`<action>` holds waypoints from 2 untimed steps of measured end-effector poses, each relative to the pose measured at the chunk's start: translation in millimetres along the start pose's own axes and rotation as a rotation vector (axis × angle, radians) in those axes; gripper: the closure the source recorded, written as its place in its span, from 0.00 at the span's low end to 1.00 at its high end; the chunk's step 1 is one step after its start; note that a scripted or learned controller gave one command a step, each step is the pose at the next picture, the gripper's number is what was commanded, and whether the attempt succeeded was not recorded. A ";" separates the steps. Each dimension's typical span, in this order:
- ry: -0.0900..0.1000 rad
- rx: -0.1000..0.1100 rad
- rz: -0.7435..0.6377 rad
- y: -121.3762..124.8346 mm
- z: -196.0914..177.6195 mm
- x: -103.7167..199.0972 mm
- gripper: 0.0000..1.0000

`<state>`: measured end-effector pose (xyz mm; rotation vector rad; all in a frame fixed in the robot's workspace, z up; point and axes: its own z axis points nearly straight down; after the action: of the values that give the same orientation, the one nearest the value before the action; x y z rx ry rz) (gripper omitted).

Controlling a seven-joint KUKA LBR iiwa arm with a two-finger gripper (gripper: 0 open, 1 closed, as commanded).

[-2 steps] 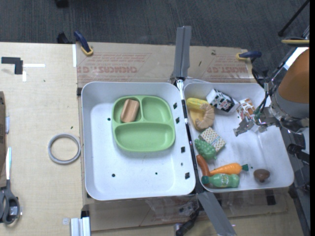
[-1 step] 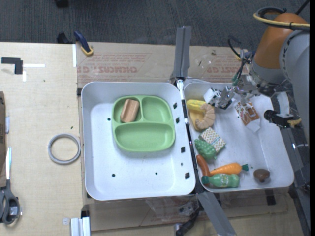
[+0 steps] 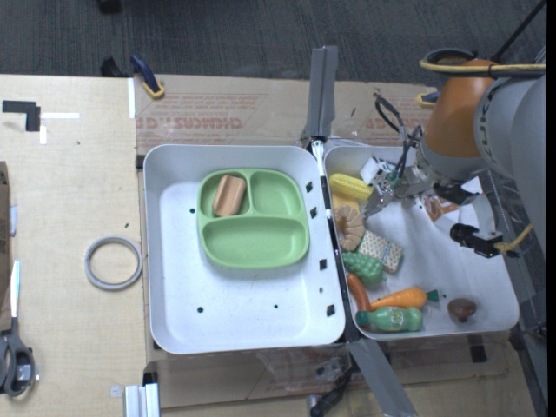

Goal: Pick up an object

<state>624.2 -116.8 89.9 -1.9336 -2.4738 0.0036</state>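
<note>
I see the arm (image 3: 486, 120) entering from the right edge of the frame, with its gripper (image 3: 382, 194) low over the upper left part of the right bin (image 3: 486, 298), just beside the corn (image 3: 349, 186); I cannot tell how its end stands or whether it has hold of anything. The pickable things crowd the right bin's left wall: corn at the top, a tan piece (image 3: 351, 223) below it, a cracker (image 3: 382, 252), a green piece (image 3: 363, 268), a carrot (image 3: 401, 299) and a green bottle (image 3: 391, 320) at the bottom edge, with a brown lump (image 3: 461, 309) apart at the lower right. Open floor lies in that bin's centre and right. The left bin (image 3: 174, 259) holds a green tray (image 3: 254, 219) with a sausage (image 3: 228, 195) in its upper left compartment; bare floor rings the tray. Reversed red print shows on the cardboard (image 3: 200, 115) above the bins; I cannot read it. On the bench at the left lie a tape ring (image 3: 113, 262) and scissors (image 3: 16, 354).
</note>
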 end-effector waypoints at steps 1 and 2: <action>-0.003 -0.004 -0.165 24.3 -80.5 -47.1 0.00; 0.000 -0.001 -0.088 -6.1 -39.7 -108.0 0.00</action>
<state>644.5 -223.1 129.6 -1.8228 -2.5573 0.0026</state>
